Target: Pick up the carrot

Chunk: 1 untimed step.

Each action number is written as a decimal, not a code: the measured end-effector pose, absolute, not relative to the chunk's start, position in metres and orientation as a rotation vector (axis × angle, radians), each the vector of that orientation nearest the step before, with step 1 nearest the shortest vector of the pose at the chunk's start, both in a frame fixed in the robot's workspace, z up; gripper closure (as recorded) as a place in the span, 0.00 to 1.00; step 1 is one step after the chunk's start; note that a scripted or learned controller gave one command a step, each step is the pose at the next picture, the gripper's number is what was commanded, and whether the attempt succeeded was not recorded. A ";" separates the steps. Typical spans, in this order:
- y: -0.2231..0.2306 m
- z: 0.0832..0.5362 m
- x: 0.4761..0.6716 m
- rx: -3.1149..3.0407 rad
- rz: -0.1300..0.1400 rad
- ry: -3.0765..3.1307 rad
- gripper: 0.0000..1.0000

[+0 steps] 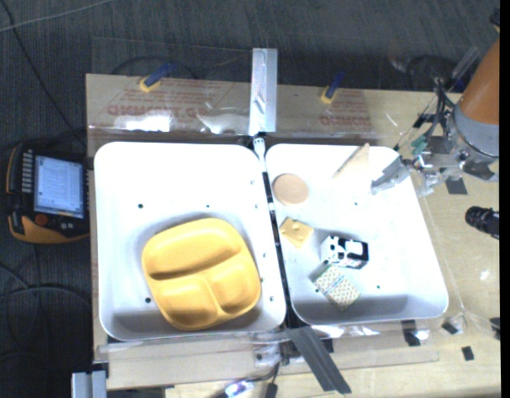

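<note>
Two bins: left bin (pixel 122 189) holds a yellow tray (pixel 201 270); hand (pixel 386 179) state unclear.

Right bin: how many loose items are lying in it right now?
5: a pale cone-shaped piece near the back, a round tan disc back-left, a yellow chunk by the divider, a black-and-white object mid-bin, and a patterned packet in front.

The arm (pixel 487 98) is cut off by the right edge; end effector (pixel 386 181) fingers blurred
</note>
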State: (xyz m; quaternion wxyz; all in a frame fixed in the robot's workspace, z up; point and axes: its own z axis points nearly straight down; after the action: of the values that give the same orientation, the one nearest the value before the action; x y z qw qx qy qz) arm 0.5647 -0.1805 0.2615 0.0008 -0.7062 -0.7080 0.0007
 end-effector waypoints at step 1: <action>-0.222 0.203 0.566 -2.360 0.002 -2.070 0.00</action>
State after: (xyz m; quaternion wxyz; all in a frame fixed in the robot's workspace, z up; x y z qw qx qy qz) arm 0.5661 -0.2222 0.2028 0.0013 -0.7518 -0.6594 0.0007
